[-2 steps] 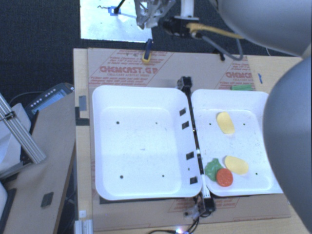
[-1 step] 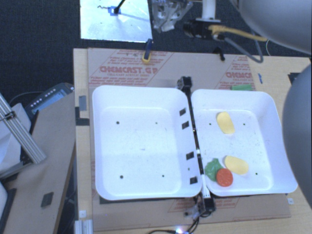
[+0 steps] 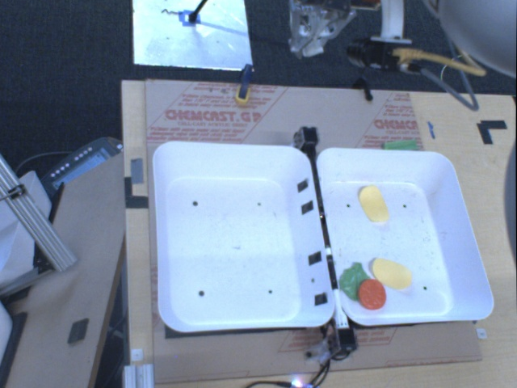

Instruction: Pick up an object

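Dark carpet surrounds the pale wooden worktop [image 3: 420, 346], which carries two shallow white plastic bins; the left bin [image 3: 234, 160] sits beside the right bin [image 3: 452, 217] holding the objects. The end effector [image 3: 311, 31] hangs high beyond the bins, and I cannot tell its state. A yellow oval piece [image 3: 373, 203] lies alone, long axis running near-to-far. Another yellow oval [image 3: 392, 273], axis crosswise, touches a red disc [image 3: 371, 294] beside a green lump [image 3: 352, 280]; grasping there risks nudging neighbours or slipping.

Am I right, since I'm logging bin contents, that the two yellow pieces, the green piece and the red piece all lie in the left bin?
Not quite: the camera view shows the two yellow pieces, green piece and red piece all in the right bin.
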`<state>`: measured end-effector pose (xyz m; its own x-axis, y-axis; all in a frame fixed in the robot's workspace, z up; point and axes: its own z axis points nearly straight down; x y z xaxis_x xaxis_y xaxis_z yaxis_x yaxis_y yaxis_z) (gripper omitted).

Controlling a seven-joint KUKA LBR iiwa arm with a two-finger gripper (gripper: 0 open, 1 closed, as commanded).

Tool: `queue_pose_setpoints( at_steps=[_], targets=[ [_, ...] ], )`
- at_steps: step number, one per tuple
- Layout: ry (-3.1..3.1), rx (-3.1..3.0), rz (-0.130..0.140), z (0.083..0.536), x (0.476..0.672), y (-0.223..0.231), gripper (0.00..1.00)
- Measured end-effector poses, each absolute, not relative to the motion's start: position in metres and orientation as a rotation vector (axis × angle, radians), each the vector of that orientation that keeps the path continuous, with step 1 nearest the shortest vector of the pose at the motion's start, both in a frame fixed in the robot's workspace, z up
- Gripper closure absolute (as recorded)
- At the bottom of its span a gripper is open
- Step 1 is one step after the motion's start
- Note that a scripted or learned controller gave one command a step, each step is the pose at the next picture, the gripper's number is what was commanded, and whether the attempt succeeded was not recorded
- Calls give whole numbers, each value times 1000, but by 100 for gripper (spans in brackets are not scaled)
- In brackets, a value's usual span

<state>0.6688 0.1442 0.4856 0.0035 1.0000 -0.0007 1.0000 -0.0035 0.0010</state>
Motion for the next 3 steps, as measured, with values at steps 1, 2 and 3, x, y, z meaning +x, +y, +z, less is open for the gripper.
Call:
queue_pose_setpoints(
  at_steps=[1,2,3],
  targets=[
    [2233,2217,-10,387,654,191,100],
    [2224,2208,25,520,668,217,100],
    [2218,2223,2,519,669,169,100]
  ],
)
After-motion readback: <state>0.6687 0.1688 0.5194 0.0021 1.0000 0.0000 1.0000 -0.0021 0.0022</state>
